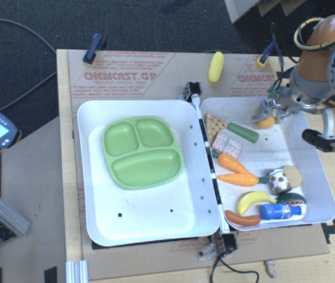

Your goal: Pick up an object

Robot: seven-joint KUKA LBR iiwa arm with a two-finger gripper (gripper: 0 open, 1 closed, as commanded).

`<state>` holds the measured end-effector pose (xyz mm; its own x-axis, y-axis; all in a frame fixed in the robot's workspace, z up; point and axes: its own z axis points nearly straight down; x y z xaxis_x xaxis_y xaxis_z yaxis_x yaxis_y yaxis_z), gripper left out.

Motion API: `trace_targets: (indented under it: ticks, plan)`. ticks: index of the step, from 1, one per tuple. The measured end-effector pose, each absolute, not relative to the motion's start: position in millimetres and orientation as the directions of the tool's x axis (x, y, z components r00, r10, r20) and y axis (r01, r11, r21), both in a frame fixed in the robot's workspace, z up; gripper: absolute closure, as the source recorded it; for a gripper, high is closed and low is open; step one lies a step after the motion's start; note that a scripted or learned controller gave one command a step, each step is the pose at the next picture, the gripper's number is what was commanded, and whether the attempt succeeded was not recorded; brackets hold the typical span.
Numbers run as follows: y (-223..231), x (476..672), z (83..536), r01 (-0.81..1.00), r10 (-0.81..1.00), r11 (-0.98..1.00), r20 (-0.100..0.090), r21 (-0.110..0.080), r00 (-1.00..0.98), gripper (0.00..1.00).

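My gripper (268, 112) hangs over the far corner of the right bin (318, 175), at the end of the grey arm with the orange band (327, 34). A small yellow-orange piece (266, 122) lies right under its tip, touching or nearly touching it; whether it is gripped is unclear. Left of it lies a green cucumber (242, 132). Further toward the front are two carrots (232, 163), a banana (255, 200), a sausage (243, 219), a blue can (282, 211) and a red-and-white toy (279, 182).
The left bin (97, 205) holds a green divided plate (143, 151). A waffle piece (216, 124) and a pink packet (225, 142) lie by the divider. A yellow corn cob (216, 66) and blue clamps (94, 47) sit on the bench behind the bins.
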<state>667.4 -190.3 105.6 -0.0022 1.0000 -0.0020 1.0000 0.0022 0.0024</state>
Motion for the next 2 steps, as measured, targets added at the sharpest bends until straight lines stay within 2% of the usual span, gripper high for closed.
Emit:
trace_targets:
  ticks: [1, 2]
  plan:
    - [-102, 667.5, 188, 1.000, 1.000, 0.001, 0.000, 0.004, -0.001, 1.00]
    - [-63, 613.8, 185, 1.000, 1.000, 0.001, 0.001, -0.002, -0.001, 1.00]
